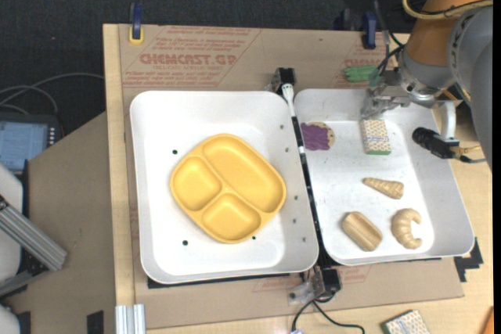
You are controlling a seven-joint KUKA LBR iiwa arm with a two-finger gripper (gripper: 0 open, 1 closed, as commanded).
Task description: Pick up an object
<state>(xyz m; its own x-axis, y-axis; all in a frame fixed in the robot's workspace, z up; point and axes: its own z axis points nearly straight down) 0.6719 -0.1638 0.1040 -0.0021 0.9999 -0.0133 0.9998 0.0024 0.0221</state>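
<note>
Partly arm-hidden hand over patterned block

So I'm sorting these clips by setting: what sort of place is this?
Most likely a robotics lab bench set up for grasping trials. A grey and orange robot arm reaches over two white bins, one holding a yellow divided plate, the other toy food such as a croissant.

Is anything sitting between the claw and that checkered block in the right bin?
Nothing visible. The claw hangs right over the checkered block, with only bare floor of the right bin around it.
</note>
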